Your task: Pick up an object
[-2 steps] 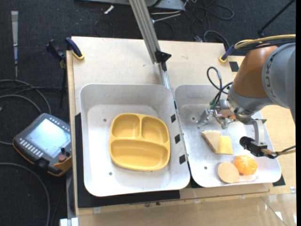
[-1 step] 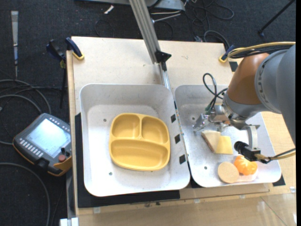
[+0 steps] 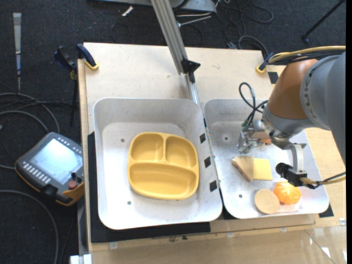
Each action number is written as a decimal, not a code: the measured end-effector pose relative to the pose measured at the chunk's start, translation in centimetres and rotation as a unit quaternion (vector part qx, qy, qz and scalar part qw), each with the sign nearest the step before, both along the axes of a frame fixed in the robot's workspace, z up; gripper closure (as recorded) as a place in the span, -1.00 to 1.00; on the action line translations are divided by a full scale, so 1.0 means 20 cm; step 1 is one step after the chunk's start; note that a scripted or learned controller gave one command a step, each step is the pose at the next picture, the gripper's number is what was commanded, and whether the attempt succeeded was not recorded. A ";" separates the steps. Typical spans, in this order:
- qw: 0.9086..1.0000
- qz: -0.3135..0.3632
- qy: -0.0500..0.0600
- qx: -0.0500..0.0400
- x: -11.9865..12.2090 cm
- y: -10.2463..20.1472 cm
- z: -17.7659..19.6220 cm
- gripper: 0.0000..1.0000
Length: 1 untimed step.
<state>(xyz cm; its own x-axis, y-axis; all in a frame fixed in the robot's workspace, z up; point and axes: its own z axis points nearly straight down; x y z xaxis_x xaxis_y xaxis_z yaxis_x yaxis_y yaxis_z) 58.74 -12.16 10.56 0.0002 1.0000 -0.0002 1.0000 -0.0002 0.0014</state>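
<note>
Two shallow white bins sit side by side on a pale wooden bench (image 3: 137, 70), the left bin (image 3: 110, 120) larger in the view than the right bin (image 3: 225, 122).

Nearest the camera, at the front of the right bin, a flat round tan disc (image 3: 267, 202) lies touching a small rounded orange fruit-like object (image 3: 287, 193), which is on the disc's right. Just behind them rests a tan wedge with a yellow slab on top (image 3: 253, 168), like a cut sandwich, lying flat near the middle of the bin floor.

In the left bin, level with the wedge, a yellow plastic plate with three compartments (image 3: 163, 165) lies flat and right way up in the centre, apart from the bin walls.

Just beyond the wedge hangs the metal two-finger gripper (image 3: 247, 146), low over the right bin's floor, close to the wedge's far edge. Whether it is open or closed cannot be told, and nothing is seen held in it. The grey arm with its orange band (image 3: 291, 92) comes in from the right above the bin.

Farther back, a silvery metal pole (image 3: 170, 26) slants up from the bins' shared far edge. Orange-tipped clamps (image 3: 89, 61) grip the bench's far corners. On the dark floor to the left lies a grey and orange handheld control pendant (image 3: 52, 166).
</note>
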 end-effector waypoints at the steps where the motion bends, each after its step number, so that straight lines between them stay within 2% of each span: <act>1: 1.000 0.001 -0.003 -0.001 0.01 -0.01 0.32 1.00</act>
